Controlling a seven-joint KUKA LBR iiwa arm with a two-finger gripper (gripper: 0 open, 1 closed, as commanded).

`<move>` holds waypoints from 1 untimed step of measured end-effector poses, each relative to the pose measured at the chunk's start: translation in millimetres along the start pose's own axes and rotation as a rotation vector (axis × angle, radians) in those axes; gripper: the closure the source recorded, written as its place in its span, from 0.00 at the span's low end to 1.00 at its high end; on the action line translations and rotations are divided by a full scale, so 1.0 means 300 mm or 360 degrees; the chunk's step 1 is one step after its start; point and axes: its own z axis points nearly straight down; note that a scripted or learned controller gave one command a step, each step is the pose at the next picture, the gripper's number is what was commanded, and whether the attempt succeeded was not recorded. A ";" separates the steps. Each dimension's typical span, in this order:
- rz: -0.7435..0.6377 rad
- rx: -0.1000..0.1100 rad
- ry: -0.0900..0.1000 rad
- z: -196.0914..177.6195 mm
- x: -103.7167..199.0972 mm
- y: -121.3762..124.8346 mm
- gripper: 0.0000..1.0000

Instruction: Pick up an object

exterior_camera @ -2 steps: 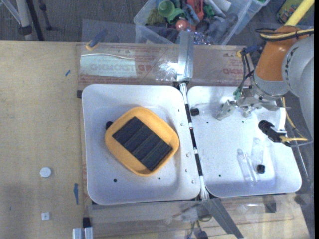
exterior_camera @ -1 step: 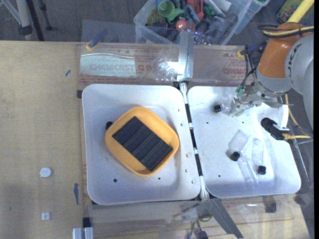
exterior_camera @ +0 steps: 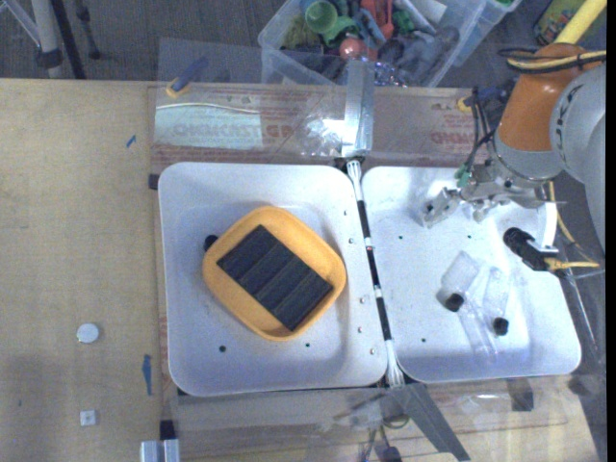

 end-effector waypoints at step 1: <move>-0.0044 -0.0051 -0.0004 0.035 0.173 -0.192 0.00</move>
